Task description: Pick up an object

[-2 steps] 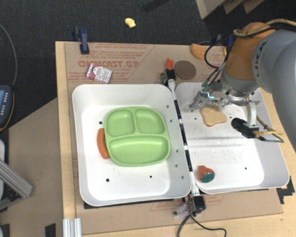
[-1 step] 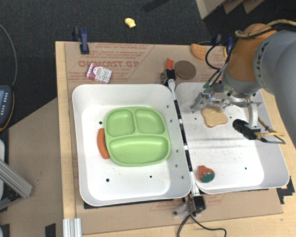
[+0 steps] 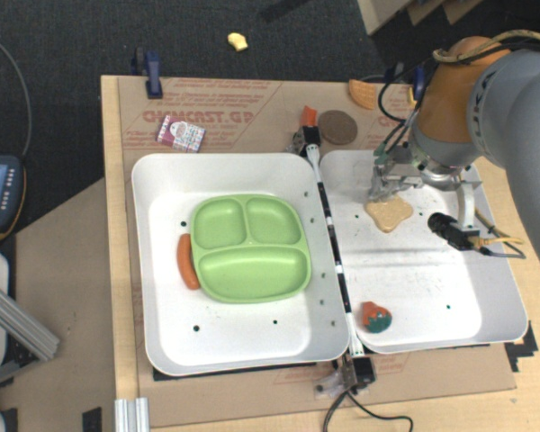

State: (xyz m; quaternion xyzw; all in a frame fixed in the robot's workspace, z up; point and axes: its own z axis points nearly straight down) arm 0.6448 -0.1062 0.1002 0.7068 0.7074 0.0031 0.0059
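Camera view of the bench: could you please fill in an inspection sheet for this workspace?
Surface: left bin and right bin, both white, side by side on a cardboard sheet.
Job's things: green divided plate with an orange carrot-like piece at its left edge, in the left bin; tan bread slice and small red-and-teal toy in the right bin.
Clutter: pink-white packet, brown disc, blue clamp on the cardboard.
Grippers: hand at the bread slice's far edge; hold not confirmed.
Cables: black cable off the front edge.
Surroundings: dark floor, yellow scrap, blue-screen device.
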